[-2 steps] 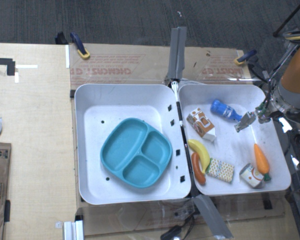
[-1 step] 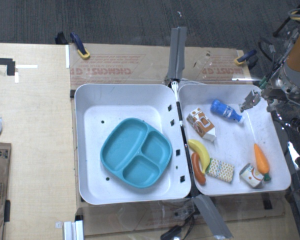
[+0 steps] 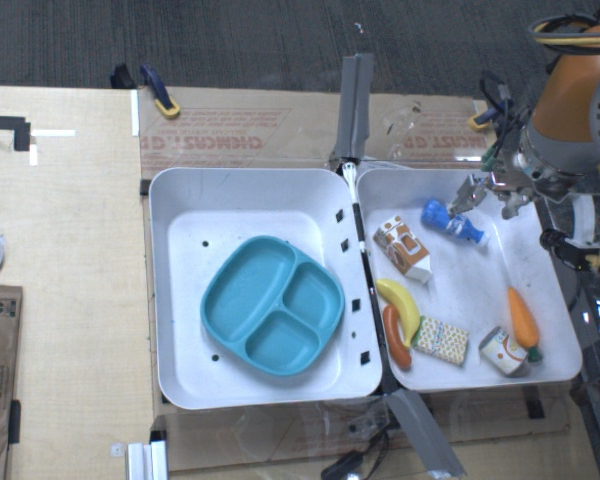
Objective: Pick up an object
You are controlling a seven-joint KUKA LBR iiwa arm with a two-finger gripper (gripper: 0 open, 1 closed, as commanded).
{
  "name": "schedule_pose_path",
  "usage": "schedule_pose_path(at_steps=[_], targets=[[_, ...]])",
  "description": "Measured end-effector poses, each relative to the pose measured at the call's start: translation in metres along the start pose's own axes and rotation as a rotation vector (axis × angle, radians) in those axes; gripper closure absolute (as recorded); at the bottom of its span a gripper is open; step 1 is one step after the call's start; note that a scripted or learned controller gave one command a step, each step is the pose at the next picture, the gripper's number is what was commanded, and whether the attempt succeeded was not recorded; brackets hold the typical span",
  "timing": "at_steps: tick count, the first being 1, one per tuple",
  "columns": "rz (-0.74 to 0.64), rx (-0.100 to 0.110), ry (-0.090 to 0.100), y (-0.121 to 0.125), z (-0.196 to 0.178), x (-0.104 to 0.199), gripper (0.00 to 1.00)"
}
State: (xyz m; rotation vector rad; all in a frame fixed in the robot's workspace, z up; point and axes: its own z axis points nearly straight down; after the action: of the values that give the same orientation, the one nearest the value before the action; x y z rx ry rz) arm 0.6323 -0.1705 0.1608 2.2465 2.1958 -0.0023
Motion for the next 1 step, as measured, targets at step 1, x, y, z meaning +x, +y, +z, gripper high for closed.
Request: schedule_pose_path(at_steps=[1], targets=[[-0.019,0.001,0.0,0.0017,0.0691,-0.0226,0.0]])
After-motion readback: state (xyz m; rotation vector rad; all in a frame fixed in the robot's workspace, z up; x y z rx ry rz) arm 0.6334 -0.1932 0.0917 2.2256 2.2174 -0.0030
